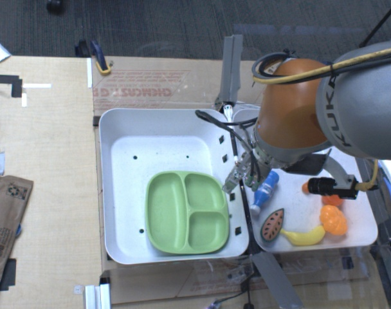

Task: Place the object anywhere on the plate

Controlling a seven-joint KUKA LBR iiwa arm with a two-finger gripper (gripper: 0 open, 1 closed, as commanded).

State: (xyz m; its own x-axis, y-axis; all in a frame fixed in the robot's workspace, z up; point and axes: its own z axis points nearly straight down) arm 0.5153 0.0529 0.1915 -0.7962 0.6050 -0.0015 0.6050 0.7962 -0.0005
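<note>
The green plate [186, 211], divided into three sections, lies in the left bin [125, 172] toward its front right, with nothing on it. My gripper [244, 174] hangs under the orange wrist band, over the wall between the two bins and just past the plate's right rim. A blue bottle [265, 190] with a white cap lies tilted in the right bin, right beside the gripper and partly under it. Whether the gripper touches the bottle I cannot tell.
The right bin [363, 234] also holds a brown oval slice [272, 224], a yellow banana [305, 237] and an orange fruit [334, 220]. The arm covers the back of that bin. A black fitting [330, 187] sticks out over the fruit.
</note>
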